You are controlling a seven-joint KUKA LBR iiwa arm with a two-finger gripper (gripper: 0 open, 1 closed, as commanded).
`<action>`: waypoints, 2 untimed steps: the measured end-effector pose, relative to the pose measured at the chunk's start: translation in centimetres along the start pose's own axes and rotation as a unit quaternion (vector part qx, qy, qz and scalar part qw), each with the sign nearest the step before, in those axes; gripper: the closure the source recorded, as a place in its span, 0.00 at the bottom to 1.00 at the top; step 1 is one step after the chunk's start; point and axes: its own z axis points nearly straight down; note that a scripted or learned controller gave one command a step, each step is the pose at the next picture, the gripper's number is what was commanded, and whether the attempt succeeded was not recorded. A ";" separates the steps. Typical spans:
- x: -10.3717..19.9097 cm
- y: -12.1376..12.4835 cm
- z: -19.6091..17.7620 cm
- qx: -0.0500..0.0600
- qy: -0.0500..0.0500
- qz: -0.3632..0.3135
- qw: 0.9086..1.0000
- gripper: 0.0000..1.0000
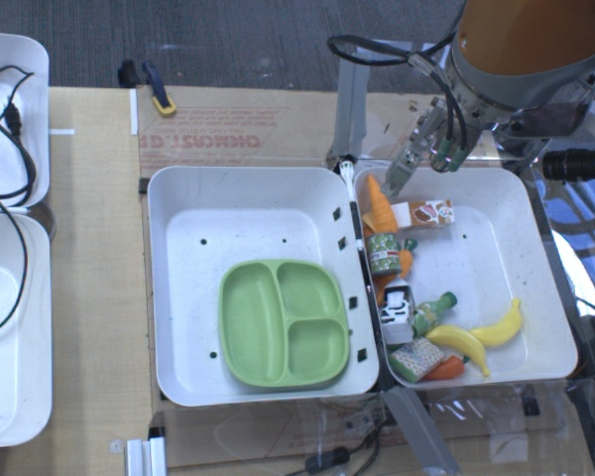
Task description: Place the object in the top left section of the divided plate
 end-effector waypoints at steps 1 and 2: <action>5.9 -3.9 8.1 0.000 0.001 -0.078 0.997 1.00; 7.0 -2.1 16.3 0.000 0.001 -0.145 0.989 1.00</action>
